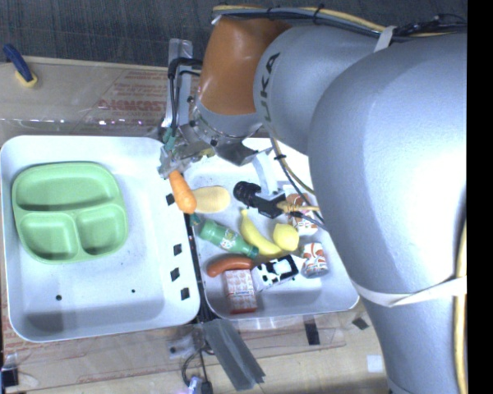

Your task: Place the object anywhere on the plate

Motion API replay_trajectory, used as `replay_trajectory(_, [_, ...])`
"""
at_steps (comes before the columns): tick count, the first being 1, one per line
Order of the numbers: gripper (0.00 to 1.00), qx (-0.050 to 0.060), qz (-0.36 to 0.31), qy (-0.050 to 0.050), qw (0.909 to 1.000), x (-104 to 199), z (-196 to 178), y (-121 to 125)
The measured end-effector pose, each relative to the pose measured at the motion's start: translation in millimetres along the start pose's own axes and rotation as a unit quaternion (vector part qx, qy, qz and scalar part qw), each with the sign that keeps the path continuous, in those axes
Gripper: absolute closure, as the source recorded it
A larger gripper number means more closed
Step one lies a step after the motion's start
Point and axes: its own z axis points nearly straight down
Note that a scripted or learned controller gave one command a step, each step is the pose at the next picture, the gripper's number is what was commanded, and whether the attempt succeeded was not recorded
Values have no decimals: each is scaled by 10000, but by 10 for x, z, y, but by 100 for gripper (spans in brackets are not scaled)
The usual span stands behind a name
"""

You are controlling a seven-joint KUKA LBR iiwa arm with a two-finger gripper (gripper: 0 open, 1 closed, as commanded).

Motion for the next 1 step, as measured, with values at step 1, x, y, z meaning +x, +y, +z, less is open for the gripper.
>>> replay_trajectory(1, [100,12,-573,0,9984,553,12,16])
